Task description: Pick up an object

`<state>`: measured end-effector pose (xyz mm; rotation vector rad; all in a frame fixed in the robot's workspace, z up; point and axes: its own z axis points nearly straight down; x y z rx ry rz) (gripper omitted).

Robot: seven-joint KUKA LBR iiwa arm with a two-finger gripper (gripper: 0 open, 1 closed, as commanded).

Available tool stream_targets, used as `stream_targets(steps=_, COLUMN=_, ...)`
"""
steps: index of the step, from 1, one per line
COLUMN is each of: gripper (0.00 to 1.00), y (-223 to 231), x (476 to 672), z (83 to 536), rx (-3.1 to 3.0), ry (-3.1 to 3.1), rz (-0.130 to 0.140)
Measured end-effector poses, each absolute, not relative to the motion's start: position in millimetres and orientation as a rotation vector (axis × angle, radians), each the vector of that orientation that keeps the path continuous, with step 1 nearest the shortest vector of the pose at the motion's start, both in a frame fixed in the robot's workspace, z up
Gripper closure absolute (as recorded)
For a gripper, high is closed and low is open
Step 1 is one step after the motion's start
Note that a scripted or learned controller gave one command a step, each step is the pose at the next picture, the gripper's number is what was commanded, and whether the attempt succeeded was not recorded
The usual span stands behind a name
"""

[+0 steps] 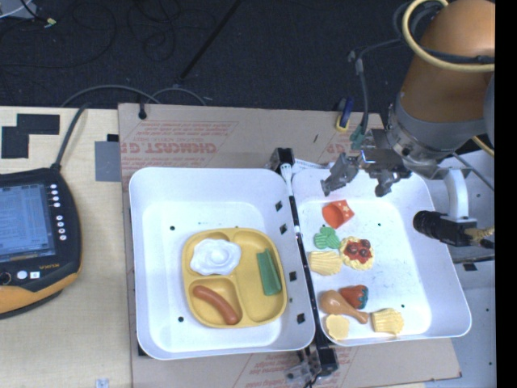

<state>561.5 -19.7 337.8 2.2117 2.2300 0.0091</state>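
Observation:
My gripper (360,181) hangs over the far end of the right bin (432,241), open, with nothing between its fingers (334,179). Just below it lies a red toy piece (338,213). Nearer the front lie a green leafy piece (326,238), a yellow ridged chip (325,263) and a small plate of spaghetti (357,252). At the bin's front end are a brown drumstick (338,302), a red and green pepper (356,296), a yellow fries piece (388,321) and a pale yellow piece (338,327).
The left bin (161,217) holds a yellow divided tray (194,285) with a fried egg (215,255), a sausage (216,304) and a green stick (268,272). A black divider (292,233) runs between the bins. A teach pendant (32,233) lies far left.

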Motion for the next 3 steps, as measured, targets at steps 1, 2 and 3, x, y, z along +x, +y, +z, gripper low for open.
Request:
stream_targets(steps=1, gripper=1.0, y=-24.1, x=563.4, z=340.0, rx=2.221, ry=2.227, rz=-0.005)
stream_targets(steps=2, gripper=1.0, y=-21.7, x=481.9, z=410.1, rx=2.221, ry=2.224, rz=0.001)
stream_targets(steps=3, gripper=1.0, y=56.7, x=475.6, z=440.3, rx=2.212, ry=2.232, rz=0.002)
